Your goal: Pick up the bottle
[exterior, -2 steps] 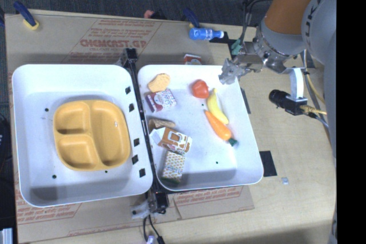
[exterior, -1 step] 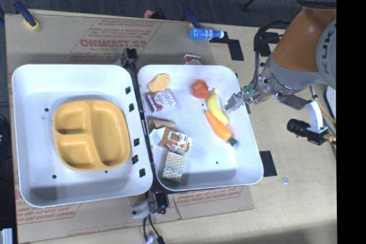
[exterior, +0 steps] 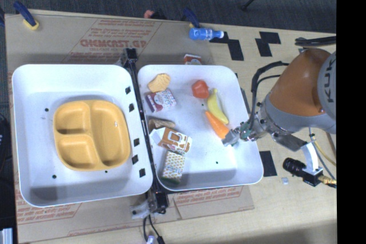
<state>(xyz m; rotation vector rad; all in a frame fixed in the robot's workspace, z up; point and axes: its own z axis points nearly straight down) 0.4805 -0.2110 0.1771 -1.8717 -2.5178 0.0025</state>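
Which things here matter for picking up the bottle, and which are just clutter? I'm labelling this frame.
For the job:
blue bottle, on the bench behind the bins
gripper, at the right bin's edge

Lying about:
yellow tray
banana
carrot
tomato
snack packets

A yellow divided tray point(exterior: 91, 134) lies in the left bin point(exterior: 28, 80). All else sits right of that tray, in the right bin point(exterior: 243, 164): a red tomato point(exterior: 199, 88) farthest back, a banana point(exterior: 216, 106) and carrot point(exterior: 217, 124) beside it, a cracker point(exterior: 159, 82), and small packets point(exterior: 174, 141) nearest the tray.
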